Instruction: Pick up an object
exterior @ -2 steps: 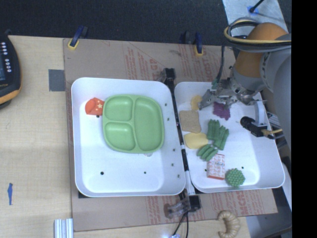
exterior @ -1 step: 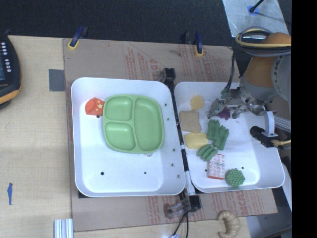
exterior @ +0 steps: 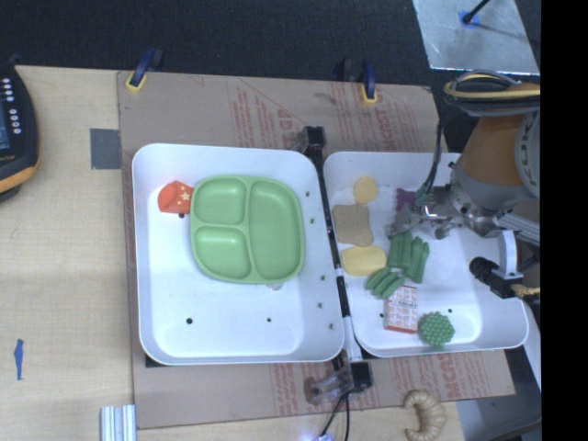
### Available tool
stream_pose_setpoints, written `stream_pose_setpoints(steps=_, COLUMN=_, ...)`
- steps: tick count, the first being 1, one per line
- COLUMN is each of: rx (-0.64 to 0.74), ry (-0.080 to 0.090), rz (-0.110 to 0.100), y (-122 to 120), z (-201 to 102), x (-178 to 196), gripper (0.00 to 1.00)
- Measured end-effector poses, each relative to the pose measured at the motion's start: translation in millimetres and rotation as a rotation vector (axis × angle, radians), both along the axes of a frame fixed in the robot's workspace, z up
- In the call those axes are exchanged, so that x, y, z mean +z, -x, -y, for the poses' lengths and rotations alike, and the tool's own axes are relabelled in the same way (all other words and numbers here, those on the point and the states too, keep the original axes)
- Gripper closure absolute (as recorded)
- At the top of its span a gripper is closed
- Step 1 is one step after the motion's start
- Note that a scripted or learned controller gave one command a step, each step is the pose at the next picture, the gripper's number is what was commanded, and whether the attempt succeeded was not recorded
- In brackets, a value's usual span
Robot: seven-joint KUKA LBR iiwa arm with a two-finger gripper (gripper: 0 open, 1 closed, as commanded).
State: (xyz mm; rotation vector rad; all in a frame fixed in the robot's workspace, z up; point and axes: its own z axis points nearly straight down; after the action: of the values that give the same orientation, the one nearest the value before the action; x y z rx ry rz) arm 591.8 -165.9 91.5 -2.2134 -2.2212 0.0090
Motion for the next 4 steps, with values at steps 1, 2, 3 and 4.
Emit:
stream_pose_setpoints(steps=1, rx=0.004, ry=0.001, rz=0.010, y=-45, z=-17, x=1, gripper=0.00)
stream_pose_setpoints(steps=2, rx=-0.004, ry=0.003, rz=0.009, y=-65, z=49, x=1, gripper=0.00)
stream_pose_setpoints(steps=3, rx=0.005, ry=-0.001, rz=0.003, y=-65, z=-5, x=0, gripper=0.00)
stream_pose_setpoints(steps=4, rx=-0.002, ry=0.002, rz=0.008, y=-65, z=26, x=1, gripper=0.00)
